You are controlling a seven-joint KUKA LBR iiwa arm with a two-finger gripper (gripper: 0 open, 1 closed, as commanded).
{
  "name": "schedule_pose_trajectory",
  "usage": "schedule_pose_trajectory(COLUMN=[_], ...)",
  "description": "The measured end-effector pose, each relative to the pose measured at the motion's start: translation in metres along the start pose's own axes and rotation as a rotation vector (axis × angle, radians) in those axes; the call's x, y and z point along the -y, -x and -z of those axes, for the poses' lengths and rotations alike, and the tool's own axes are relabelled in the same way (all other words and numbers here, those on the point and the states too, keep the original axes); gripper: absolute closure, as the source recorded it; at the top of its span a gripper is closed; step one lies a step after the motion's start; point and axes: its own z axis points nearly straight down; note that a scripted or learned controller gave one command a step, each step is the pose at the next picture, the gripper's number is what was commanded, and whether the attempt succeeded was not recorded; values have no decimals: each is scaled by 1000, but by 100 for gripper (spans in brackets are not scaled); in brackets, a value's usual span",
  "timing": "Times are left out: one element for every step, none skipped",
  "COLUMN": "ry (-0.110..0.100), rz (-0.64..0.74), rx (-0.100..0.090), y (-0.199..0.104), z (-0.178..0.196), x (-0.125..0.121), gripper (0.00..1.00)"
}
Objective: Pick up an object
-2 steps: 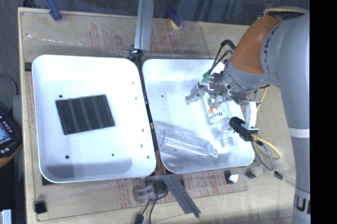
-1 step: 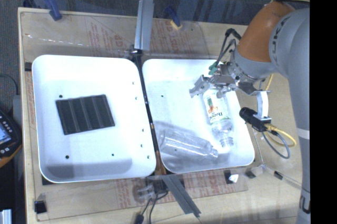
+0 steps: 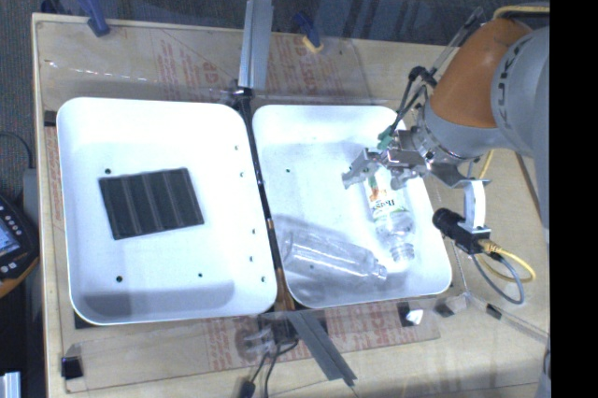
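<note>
Gripper point(image 3: 388, 170) low in the right bin point(image 3: 308, 130), just above the labelled clear bottle point(image 3: 390, 217). Jaw state impossible to tell. 2nd clear bottle point(image 3: 329, 256) lying near the front wall.

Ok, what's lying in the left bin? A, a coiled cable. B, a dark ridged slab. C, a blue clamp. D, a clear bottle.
B: a dark ridged slab lies flat in the left bin; the clear bottles are in the right bin.
</note>
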Motion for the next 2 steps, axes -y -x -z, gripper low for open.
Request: schedule_pose_trajectory(ry=[0, -2], rz=[-1, 60], rx=[0, -2], y=[0, 0], z=[0, -23], x=[0, -14], gripper=[0, 0])
